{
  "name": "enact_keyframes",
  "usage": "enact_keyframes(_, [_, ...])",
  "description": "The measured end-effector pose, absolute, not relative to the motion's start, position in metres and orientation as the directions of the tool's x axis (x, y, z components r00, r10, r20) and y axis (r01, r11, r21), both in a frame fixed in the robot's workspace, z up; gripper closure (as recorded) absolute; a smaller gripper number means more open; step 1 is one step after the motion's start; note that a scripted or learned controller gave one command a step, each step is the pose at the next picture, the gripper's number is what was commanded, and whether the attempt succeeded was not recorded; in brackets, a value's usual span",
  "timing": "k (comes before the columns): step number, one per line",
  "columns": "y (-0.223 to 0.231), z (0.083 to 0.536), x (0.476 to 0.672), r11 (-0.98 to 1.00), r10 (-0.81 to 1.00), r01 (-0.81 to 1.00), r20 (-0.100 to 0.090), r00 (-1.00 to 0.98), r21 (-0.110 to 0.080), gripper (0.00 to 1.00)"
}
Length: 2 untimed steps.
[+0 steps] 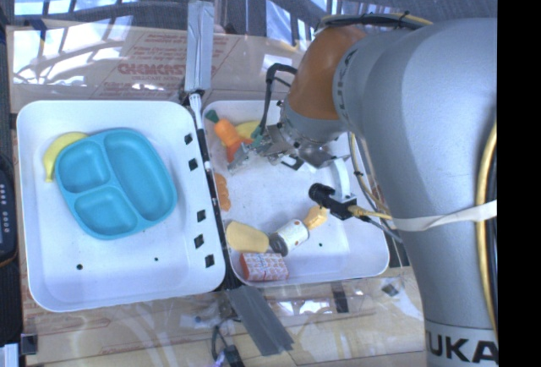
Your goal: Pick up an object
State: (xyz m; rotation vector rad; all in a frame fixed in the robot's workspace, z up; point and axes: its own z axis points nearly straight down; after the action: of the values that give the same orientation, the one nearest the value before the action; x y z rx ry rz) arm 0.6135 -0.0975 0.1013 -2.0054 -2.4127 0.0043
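My gripper (242, 152) is low in the right bin (363, 260), near its back left corner. It sits right beside an orange carrot with a green top (225, 134); whether they touch is unclear. A small yellow piece (247, 130) lies just behind the gripper. Near the front of this bin lie a yellow wedge-shaped item (245, 236), a white cylinder (292, 234) with a yellow piece (317, 217) by its end, and a red-and-white box (262, 266). An orange item (221, 190) rests against the left wall.
The left bin (51, 272) holds a blue divided plate (114, 181) with a yellow banana (57, 150) poking out from under its left edge. A divider with black clips (201, 188) separates the bins. My arm covers the right bin's back right part.
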Motion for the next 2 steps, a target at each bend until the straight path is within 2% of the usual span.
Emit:
enact_keyframes(1, [-0.093,0.093,0.650,0.290,0.957,0.957,0.000,-0.290,-0.002,0.00])
enact_keyframes(2, [-0.092,0.103,0.651,0.296,0.955,0.955,0.000,-0.296,-0.002,1.00])
